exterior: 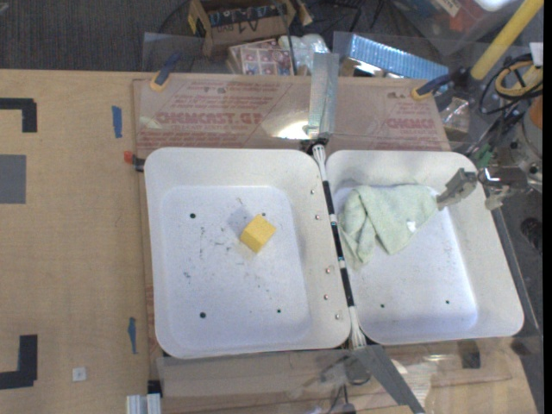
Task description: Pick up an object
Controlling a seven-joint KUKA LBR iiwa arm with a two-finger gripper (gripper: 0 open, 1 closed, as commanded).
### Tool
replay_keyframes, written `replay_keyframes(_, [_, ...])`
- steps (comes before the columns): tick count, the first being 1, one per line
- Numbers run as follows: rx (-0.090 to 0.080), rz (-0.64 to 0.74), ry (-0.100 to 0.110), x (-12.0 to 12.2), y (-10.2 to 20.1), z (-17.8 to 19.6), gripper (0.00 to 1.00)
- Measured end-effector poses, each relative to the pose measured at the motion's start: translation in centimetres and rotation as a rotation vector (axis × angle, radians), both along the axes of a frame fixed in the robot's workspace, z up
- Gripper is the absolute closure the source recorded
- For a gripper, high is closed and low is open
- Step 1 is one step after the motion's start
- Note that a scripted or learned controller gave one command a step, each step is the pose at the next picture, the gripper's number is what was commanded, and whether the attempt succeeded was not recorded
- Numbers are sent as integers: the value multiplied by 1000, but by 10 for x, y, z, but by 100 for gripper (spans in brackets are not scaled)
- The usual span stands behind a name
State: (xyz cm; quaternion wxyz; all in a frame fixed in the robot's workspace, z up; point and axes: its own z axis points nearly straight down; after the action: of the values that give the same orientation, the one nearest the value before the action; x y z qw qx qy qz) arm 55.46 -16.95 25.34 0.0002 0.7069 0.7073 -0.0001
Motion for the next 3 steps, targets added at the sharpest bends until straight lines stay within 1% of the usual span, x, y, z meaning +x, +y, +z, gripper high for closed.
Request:
replay_keyframes(1, [0,565,-1,-73,44,-61,0])
replay_keyframes(2, [-1,914,-2,-74,110,-43,0])
replay_keyframes(3, [0,1378,-1,-75,171,-67,0])
